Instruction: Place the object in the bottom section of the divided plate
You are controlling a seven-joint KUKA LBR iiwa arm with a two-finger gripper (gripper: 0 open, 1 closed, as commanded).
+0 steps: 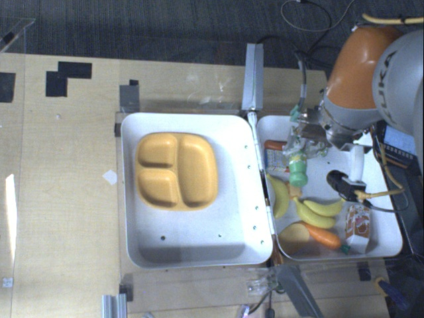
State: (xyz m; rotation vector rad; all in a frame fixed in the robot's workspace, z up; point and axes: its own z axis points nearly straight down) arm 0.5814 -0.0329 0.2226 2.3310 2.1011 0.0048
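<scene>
We note the gripper [299, 150] above the right bin [397, 240], near its left edge | fingers pinching a green bottle [297, 169] | yellow plate [177, 170] in the left bin [192, 250].

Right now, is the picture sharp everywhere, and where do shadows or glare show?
Camera view: soft overall; the left bin holds a grey shadow along its near wall, a pale glare streak lies on the bench at far left, and the claw looks slightly blurred.

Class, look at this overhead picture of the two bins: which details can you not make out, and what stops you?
- Gripper: finger state blurred in the camera view.
- Green bottle: its top is hidden by the gripper, so any grasp is unclear.
- Small carton: print too small.
- Red packet: partly covered by the bottle.
</scene>
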